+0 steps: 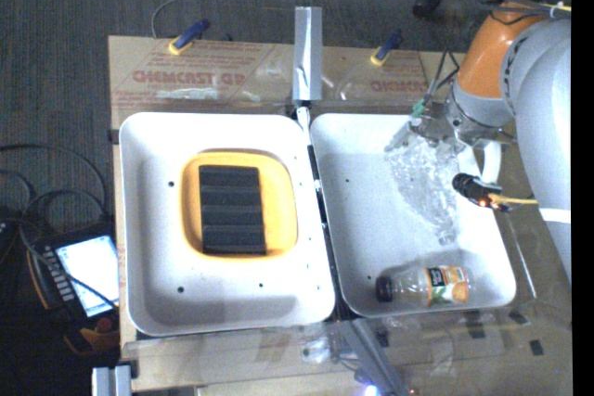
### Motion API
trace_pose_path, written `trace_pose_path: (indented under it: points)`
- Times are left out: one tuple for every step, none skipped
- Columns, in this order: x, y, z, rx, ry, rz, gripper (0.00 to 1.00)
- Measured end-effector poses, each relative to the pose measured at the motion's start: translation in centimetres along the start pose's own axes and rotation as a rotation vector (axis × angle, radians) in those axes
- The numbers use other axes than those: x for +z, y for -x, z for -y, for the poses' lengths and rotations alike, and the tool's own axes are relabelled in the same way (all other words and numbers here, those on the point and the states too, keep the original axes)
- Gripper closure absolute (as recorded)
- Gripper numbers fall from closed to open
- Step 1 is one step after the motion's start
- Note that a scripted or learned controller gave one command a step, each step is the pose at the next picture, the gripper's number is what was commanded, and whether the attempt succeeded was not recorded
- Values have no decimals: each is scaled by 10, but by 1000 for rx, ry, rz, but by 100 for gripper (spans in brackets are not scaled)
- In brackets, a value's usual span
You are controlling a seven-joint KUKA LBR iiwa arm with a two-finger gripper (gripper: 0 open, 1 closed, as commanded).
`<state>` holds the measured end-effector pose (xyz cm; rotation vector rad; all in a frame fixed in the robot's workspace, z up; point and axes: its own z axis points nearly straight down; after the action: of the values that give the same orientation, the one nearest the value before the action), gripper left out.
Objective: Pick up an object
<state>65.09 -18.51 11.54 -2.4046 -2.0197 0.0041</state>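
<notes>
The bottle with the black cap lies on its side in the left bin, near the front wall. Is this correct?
Not quite. In the camera view the bottle lies on its side near the front wall of the right bin, not the left one. The left bin holds a yellow tray with black inserts.

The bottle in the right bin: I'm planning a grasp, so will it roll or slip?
The bottle lies on its side, so a push would probably roll it. Its clear, smooth-looking plastic may slip between fingers. It looks mostly empty, so it is likely light.
</notes>
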Motion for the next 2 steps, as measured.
trace_pose_path:
  points:
    - [0,0,0,0,0,1,0]
    - [-19,11,52,-63,0,1,0]
